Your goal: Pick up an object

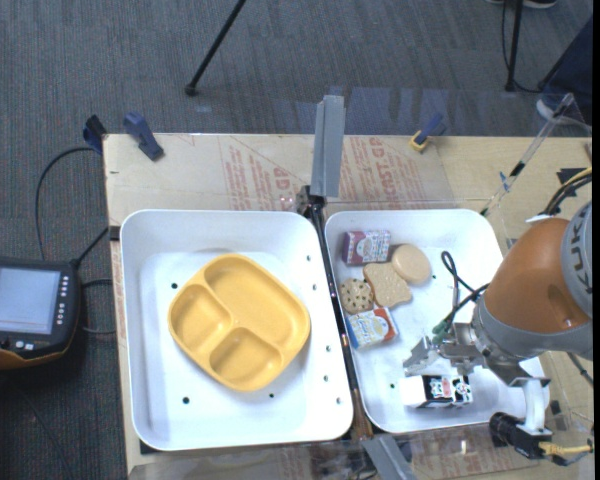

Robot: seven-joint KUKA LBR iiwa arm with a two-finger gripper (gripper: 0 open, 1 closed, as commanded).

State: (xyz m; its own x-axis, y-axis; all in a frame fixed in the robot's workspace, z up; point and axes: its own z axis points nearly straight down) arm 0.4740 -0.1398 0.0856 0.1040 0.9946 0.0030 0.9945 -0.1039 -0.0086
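Note:
The right bin (480,233) holds several toy foods. A brown carton (366,246) lies near its back left, with a round tan biscuit (412,263) beside it. In front of these lie a slice of toast (388,286), a chocolate-chip cookie (356,295) and a small orange-and-white carton (371,327). My gripper (438,360) hangs low over the bin's front right part. A black-and-white carton (443,390) lies directly in front of and below the gripper, partly covered by it. I cannot see whether they touch.
A yellow three-compartment plate (239,320) lies in the left bin (150,388). A grey post (327,148) stands behind the gap between the bins. Cables (458,283) trail over the right bin beside the arm's orange band (535,283). A handheld control pad (25,308) lies off the bench at the left.

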